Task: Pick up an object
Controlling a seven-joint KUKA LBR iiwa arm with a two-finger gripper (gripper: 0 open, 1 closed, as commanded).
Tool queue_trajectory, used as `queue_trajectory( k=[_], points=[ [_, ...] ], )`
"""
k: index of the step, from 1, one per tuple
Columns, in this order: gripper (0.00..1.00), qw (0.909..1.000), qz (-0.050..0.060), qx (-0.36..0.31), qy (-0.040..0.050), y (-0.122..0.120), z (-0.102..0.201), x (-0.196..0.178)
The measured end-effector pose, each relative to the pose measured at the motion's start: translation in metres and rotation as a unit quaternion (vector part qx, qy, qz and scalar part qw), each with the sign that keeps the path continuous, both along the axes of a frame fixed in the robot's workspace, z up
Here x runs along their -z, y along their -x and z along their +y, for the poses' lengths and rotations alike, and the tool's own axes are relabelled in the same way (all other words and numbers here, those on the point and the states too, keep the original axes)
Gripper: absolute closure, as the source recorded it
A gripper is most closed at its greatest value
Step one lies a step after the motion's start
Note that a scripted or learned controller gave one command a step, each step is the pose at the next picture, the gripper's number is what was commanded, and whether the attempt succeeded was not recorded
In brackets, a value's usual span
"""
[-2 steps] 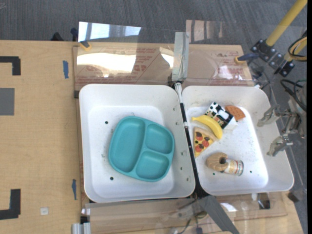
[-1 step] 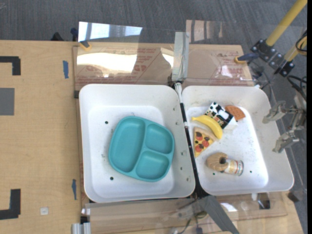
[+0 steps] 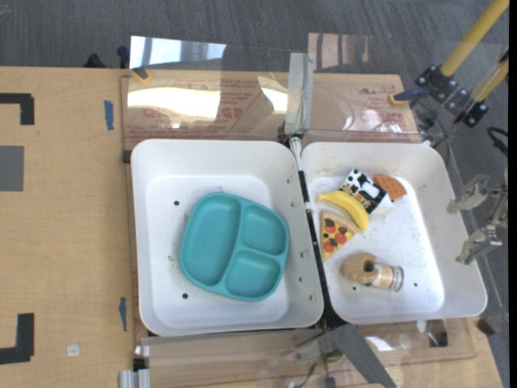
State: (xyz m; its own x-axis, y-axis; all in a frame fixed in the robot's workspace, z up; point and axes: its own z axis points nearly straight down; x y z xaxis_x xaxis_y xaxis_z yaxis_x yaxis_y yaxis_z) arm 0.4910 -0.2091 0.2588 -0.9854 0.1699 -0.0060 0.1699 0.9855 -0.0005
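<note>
The right bin (image 3: 428, 289) holds several small toys. A yellow banana (image 3: 346, 208) lies near its middle left, beside a black-and-white spotted piece (image 3: 361, 187) and an orange-brown piece (image 3: 392, 187). A pizza slice (image 3: 334, 232) lies just below the banana. A tan and gold bottle-like object (image 3: 371, 272) lies on its side toward the front. The left bin (image 3: 153, 176) holds a teal divided plate (image 3: 234, 246).
Clear plastic panels (image 3: 210, 95) stand behind the bins. A yellow pole with a black clamp (image 3: 456, 67) rises at the upper right. Metal brackets (image 3: 477, 217) stick out along the right bin's right side. A cardboard surface (image 3: 56, 217) spreads to the left.
</note>
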Motion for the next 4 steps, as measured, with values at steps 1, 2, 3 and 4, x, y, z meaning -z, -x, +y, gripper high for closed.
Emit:
queue_trajectory(
  k=[1, 2, 3, 4],
  points=[
    [0.0, 1.0, 0.001, -0.003, 0.0002, -0.025, -0.013, 0.015],
    [0.0, 0.9988, -0.001, 0.048, 0.0004, -0.015, -0.014, -0.004],
    [0.0, 0.9938, -0.001, 0.111, 0.0001, 0.004, -0.015, -0.021],
    [0.0, 0.9929, 0.001, 0.119, -0.0005, 0.01, -0.014, -0.019]
  ],
)
